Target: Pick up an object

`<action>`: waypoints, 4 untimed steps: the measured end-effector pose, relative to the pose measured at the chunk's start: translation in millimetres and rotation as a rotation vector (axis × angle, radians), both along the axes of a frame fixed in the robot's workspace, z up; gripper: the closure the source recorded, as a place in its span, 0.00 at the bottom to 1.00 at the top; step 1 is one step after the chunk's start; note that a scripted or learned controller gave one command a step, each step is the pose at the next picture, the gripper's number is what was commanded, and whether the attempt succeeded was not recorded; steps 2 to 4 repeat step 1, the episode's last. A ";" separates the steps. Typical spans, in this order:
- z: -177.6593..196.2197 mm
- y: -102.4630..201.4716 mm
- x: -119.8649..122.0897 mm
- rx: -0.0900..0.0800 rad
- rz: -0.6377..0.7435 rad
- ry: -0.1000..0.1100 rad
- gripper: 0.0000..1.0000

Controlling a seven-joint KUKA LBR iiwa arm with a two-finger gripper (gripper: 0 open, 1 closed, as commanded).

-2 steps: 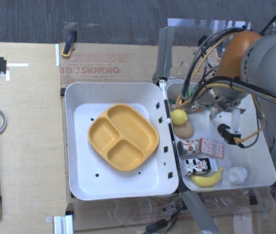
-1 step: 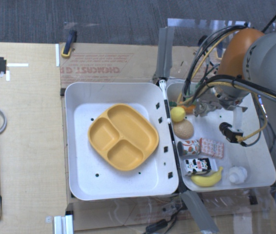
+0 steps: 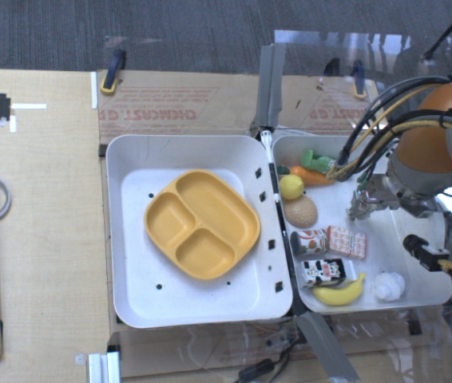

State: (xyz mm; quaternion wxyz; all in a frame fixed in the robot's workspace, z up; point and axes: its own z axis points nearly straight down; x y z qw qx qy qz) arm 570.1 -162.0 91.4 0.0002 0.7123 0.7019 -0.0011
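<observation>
Hovering over the right bin (image 3: 418, 298), just right of the potato (image 3: 300, 211): gripper (image 3: 362, 206), fingers too blurred to tell open from shut. Left of the potato, a yellow divided plate (image 3: 202, 223); below it, banana (image 3: 339, 292).

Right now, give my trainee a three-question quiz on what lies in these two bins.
1. True or false: the yellow divided plate lies in the left bin.
2. Which item lies nearest the right bin's front edge? A) lemon B) banana C) carrot
3. Fill in: the white crumpled ball lies to the banana's ____ in the camera view.

Key: 1 true; 2 B; 3 right.
</observation>
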 end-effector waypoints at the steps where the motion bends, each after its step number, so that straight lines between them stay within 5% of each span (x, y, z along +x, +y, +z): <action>1: 0.1 0.3 0.1 0.001 0.000 0.000 0.00; 4: 0.1 0.3 0.1 0.001 0.000 0.000 0.00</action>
